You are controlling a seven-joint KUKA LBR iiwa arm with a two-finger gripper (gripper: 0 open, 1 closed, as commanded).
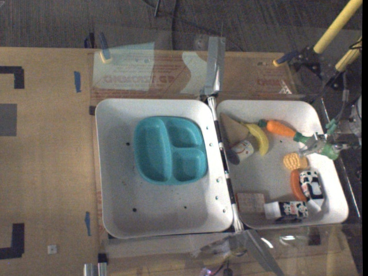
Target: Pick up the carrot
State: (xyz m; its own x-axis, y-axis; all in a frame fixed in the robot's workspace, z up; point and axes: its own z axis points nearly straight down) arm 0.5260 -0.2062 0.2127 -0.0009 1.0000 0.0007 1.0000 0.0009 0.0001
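- Two white bins sit side by side on the counter, and all the action is in the right bin.
- The carrot lies near that bin's far wall, orange body with its green end pointing toward the right rim.
- Just left of it, a yellow banana curves down, its top close to the carrot's tip.
- The hand sits over the right bin's right rim, just beyond the carrot's green end; whether it is spread or pressed together, I cannot tell from here.
- Nothing visibly sits between its fingers.
- Beside the banana, a small can lies on its side.
- Along the near side, a cow-print carton and a similar bottle crowd the corner.
- Over in the left bin, a teal divided plate rests flat.
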